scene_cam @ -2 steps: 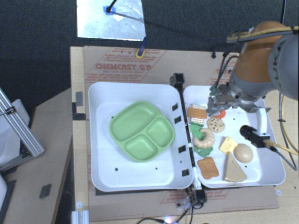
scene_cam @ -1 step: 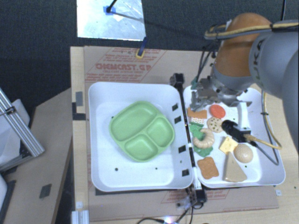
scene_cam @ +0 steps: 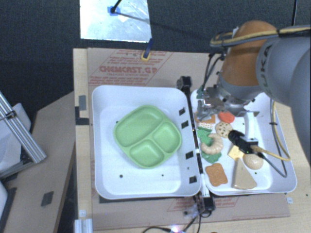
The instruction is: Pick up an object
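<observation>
My gripper (scene_cam: 205, 109) hangs low over the far left part of the right bin (scene_cam: 284, 178), under the grey arm and its orange band. Just below it lie a tan cracker (scene_cam: 204, 125), a red-orange piece (scene_cam: 226, 116) and a speckled cookie (scene_cam: 223, 128). Nearer the front are a green leafy piece (scene_cam: 206, 139), a pale croissant-like piece (scene_cam: 213, 146), a yellow block (scene_cam: 235, 152), a beige egg shape (scene_cam: 252, 161), a brown toast slice (scene_cam: 216, 174) and a cream wedge (scene_cam: 243, 178). Nothing shows between the fingers.
The left bin (scene_cam: 104, 178) holds a green divided plate (scene_cam: 147, 136). A black-clipped divider (scene_cam: 191, 130) separates the two bins. A shiny sheet (scene_cam: 115, 13) lies beyond the bench, and a metal frame (scene_cam: 19, 135) stands at the far left.
</observation>
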Motion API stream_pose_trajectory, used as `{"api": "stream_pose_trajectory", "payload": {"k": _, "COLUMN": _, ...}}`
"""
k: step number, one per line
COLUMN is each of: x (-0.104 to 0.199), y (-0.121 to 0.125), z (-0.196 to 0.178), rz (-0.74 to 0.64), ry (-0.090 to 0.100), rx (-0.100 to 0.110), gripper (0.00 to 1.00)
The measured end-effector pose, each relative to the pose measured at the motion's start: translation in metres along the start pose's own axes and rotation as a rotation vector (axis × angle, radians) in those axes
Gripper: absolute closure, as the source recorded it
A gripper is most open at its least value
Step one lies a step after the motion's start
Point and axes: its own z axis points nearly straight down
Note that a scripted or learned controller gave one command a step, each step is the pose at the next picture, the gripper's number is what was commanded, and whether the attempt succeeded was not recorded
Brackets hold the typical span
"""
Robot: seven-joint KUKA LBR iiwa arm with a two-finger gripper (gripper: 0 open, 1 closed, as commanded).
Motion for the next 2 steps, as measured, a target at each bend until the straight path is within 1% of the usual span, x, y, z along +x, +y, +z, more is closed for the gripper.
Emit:
{"api": "stream_pose_trajectory", "payload": {"k": 1, "x": -0.0165, "y": 0.0003, "z": -0.0118, "rz": 0.006, "ry": 0.0, "rx": -0.002, "gripper": 1.0}}
{"api": "stream_pose_trajectory", "payload": {"k": 2, "x": -0.0097, "y": -0.0065, "z": -0.0083, "rz": 0.002, "ry": 0.0, "rx": 0.0, "gripper": 1.0}}
